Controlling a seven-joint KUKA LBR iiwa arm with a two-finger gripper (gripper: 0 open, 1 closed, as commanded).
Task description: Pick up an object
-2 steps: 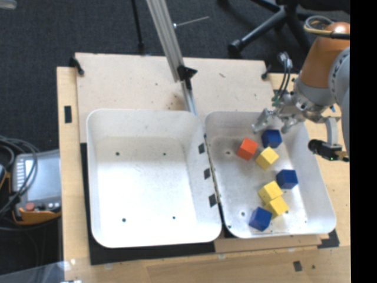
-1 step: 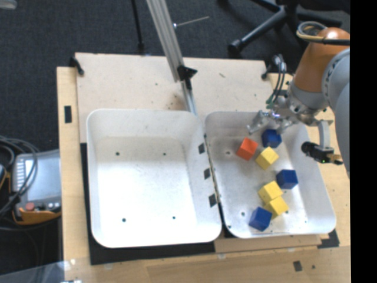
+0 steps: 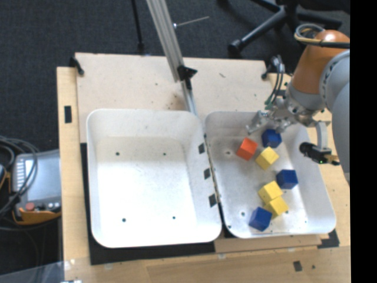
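The right bin point(image 3: 312, 217) holds several small cubes. My gripper point(image 3: 269, 124) hangs over its far part, open, with nothing clearly between its fingers. A blue cube point(image 3: 271, 138) lies just in front of the fingertips, partly under them. To its left is an orange cube point(image 3: 247, 148), and a yellow cube point(image 3: 267, 157) sits just nearer. Further toward the front are another blue cube point(image 3: 287, 178), two yellow cubes point(image 3: 270, 190) point(image 3: 278, 206) touching each other, and a third blue cube point(image 3: 260, 218).
The left bin point(image 3: 100, 134) stands beside the right one, their walls meeting at the middle. A slanted metal rail point(image 3: 168, 40) rises behind the bins. The arm's grey links and orange band point(image 3: 315, 69) fill the right side above the bin.
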